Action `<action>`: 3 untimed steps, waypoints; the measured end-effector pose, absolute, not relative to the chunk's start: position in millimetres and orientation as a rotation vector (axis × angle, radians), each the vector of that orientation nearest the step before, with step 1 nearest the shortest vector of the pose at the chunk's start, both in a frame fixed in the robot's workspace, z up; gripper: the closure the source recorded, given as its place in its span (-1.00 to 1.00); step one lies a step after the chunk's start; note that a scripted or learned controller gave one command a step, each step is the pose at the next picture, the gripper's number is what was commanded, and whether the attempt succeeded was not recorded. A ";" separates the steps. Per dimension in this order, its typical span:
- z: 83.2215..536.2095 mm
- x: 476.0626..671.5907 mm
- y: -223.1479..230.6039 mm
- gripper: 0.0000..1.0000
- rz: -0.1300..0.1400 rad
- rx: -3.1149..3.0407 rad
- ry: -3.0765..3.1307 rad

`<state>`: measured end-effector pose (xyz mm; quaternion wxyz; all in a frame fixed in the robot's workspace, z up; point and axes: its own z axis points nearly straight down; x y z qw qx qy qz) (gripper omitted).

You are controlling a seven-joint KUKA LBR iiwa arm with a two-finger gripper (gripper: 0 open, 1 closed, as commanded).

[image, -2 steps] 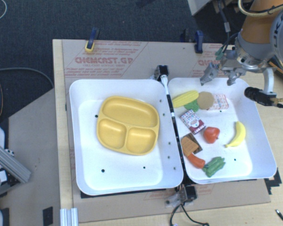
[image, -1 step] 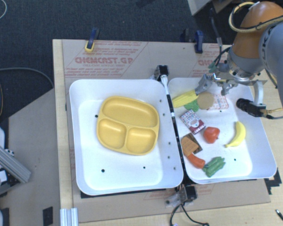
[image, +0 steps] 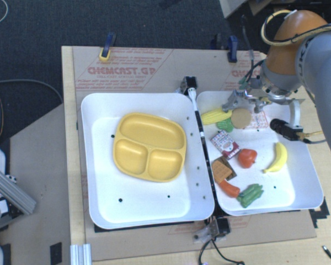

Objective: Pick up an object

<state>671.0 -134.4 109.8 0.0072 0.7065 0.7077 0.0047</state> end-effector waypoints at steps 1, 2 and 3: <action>119.4 671.8 -134.1 1.00 0.018 2.209 2.211; 184.1 678.2 -133.6 1.00 0.008 2.214 2.217; 229.1 679.9 -133.7 1.00 0.007 2.215 2.217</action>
